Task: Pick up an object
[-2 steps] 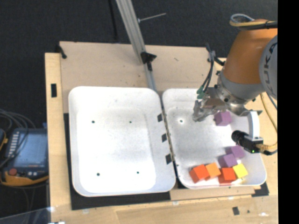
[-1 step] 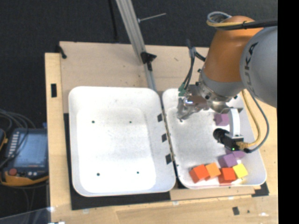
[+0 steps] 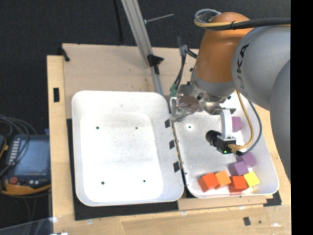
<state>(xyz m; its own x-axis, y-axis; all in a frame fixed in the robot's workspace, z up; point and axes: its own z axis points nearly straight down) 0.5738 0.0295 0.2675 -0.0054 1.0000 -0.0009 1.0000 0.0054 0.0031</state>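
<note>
Camera view looks down on the right bin (image 3: 195, 131), where a cluster of small blocks lies at the near end: an orange block (image 3: 209, 181) beside a lighter orange one (image 3: 223, 177), a red-orange block (image 3: 238, 182), a yellow block (image 3: 251, 179), and two purple blocks (image 3: 239, 168) (image 3: 249, 159) just behind them. Another pale purple block (image 3: 236, 123) sits farther back along the right wall, partly hidden by the wrist hardware. None of these is lifted; all rest on the bin floor.

The gripper (image 3: 182, 106) hangs near the far left corner of that bin, close to the divide between the two bins, well apart from the block cluster and nearer the pale purple block. Whether it is spread or closed cannot be told from this angle, since the wrist and the orange band of the arm (image 3: 220, 43) cover it from above; nothing can be made out in its grasp.

The step in hand looks like the approach, before any grasp. The next move likely calls for travel toward the near end of the bin and a descent over one block standing free enough from its neighbours, the orange one at the cluster's left edge being a fair candidate. The left bin (image 3: 122, 146) plays no part yet.
</note>
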